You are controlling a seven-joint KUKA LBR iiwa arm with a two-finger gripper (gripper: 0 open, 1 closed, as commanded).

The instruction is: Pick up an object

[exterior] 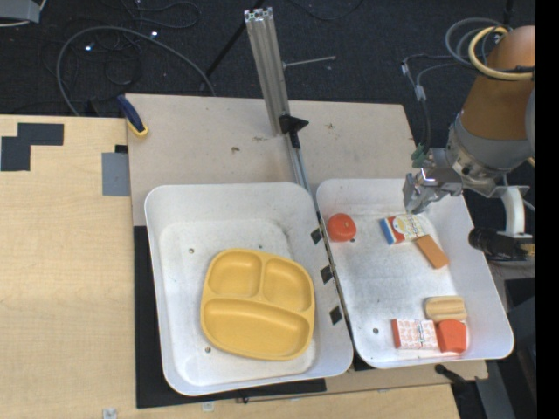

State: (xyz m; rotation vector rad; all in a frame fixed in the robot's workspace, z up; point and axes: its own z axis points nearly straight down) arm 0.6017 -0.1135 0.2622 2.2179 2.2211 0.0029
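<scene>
Hovering over the right bin's (489, 339) far edge, the end effector (420, 195) sits just above the carton (403, 229); its opening cannot be told, and nothing shows in it. All 6 objects lie in that bin, so lifting remains.

The arm (493, 103) enters from the right edge of the camera view, its grey body thick and rounded, with the orange band high on it near the top right corner. From there it slopes down and to the left, narrowing at the wrist. The gripper (419, 197) hangs at the end of the wrist, pointing downward and a little left, low over the surface. Its metal parts are small and blur together, so the spacing of the jaws cannot be read.
</scene>
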